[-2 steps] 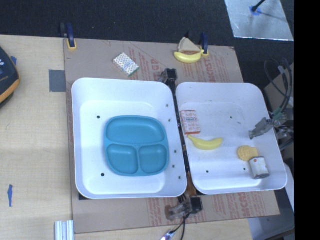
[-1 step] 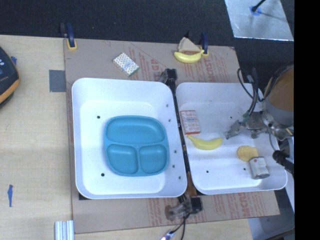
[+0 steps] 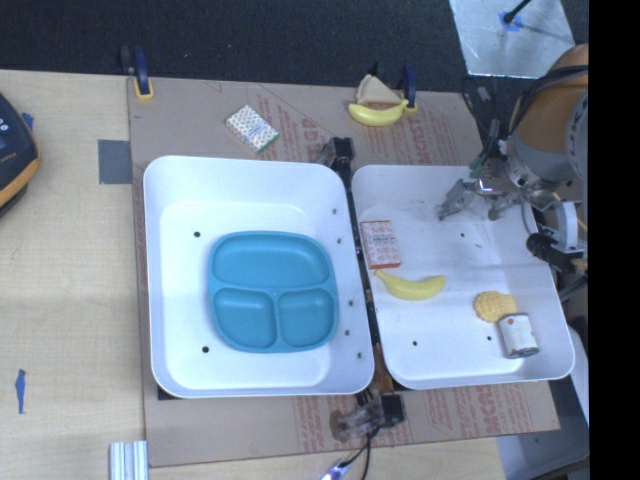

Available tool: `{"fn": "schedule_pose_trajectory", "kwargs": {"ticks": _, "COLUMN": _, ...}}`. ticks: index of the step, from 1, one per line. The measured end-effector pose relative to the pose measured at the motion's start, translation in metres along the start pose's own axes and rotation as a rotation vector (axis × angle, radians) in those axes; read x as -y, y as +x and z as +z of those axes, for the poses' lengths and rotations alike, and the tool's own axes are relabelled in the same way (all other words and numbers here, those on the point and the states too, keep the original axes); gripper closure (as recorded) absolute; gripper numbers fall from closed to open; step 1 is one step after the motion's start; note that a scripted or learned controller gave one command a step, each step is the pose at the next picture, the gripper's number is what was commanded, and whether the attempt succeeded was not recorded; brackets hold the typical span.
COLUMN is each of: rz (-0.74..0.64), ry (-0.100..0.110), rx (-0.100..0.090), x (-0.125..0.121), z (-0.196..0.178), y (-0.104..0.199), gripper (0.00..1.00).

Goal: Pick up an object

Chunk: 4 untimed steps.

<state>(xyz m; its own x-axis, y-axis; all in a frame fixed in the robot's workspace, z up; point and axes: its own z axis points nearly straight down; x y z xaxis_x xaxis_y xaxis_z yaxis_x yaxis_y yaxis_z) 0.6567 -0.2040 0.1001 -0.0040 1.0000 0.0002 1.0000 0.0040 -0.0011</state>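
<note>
The right bin (image 3: 450, 368) holds a yellow banana (image 3: 410, 286), a round yellow cookie-like piece (image 3: 494, 305), a small white can with a red end (image 3: 518, 335) and a red-and-white packet (image 3: 380, 243) by its left wall. My gripper (image 3: 473, 206) hangs over the bin's far right part, above bare floor. Its two fingers are spread open with nothing between them. The banana lies well in front and to the left of it. The left bin (image 3: 160, 268) carries a blue divided plate (image 3: 272, 290).
Behind the bins on the cardboard lie a second banana with a wedge-shaped piece (image 3: 378, 111) and a patterned packet (image 3: 251, 126). A black and yellow device (image 3: 10, 148) sits at the far left edge. Black clips (image 3: 340, 152) join the bins.
</note>
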Motion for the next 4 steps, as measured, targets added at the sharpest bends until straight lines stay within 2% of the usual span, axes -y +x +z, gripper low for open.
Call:
{"fn": "schedule_pose_trajectory", "kwargs": {"ticks": 1, "rz": -0.001, "ry": 0.002, "rx": 0.001, "x": 0.096, "z": -0.013, "y": -0.003, "gripper": 0.0}}
{"fn": "schedule_pose_trajectory", "kwargs": {"ticks": 2, "rz": 0.0, "ry": -0.001, "rx": 0.001, "x": 0.022, "z": -0.085, "y": -0.008, "gripper": 0.0}}
{"fn": "schedule_pose_trajectory", "kwargs": {"ticks": 3, "rz": -0.001, "ry": 0.004, "rx": 0.0, "x": 0.133, "z": -0.021, "y": -0.008, "gripper": 0.0}}
{"fn": "schedule_pose_trajectory", "kwargs": {"ticks": 4, "rz": -0.003, "ry": 0.002, "rx": 0.0, "x": 0.053, "z": 0.009, "y": 0.049, "gripper": 0.0}}
